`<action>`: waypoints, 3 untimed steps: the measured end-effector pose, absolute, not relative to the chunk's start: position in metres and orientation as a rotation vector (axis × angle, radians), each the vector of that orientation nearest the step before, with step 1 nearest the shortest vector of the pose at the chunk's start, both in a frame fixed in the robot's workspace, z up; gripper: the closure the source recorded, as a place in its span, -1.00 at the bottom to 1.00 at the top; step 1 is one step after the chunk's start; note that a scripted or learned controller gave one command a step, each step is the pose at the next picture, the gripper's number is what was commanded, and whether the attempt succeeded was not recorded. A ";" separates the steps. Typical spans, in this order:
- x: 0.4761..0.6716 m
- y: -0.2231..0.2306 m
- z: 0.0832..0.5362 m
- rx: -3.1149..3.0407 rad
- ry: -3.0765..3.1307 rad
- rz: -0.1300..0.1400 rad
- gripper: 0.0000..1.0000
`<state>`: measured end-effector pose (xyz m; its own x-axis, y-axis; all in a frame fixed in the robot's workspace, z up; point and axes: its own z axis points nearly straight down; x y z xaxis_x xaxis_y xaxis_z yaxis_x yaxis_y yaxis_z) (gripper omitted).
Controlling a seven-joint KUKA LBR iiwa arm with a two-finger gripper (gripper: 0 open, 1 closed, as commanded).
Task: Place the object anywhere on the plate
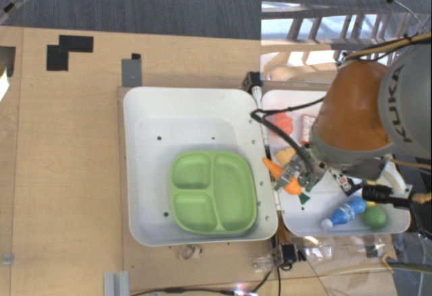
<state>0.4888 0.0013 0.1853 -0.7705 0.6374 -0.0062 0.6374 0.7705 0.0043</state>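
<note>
— Where is the orange toy [282, 176]?
— It sits at the left edge of the right bin [297, 224], under the end effector [298, 172]. Whether the end effector grips it cannot be told.
— And the green plate [213, 191]?
— It lies in the left bin [145, 153] on the counter [61, 173].

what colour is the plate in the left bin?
Light green, three compartments; the plate shows in the camera view.

Grey-and-orange arm's gripper [294, 175] hanging over the right white bin [307, 223], an orange carrot-shaped toy [282, 176] lying between its fingers; green three-compartment plate [213, 191] sitting to their left.
</note>
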 end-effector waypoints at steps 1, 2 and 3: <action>0.539 0.069 0.209 1.118 2.928 0.011 1.00; 0.539 0.065 0.208 1.126 2.926 0.006 -1.00; 0.541 0.066 0.220 1.113 2.922 0.012 1.00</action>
<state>0.5415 0.0663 0.2197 -0.7467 0.6650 -0.0110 0.6649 0.7468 0.0121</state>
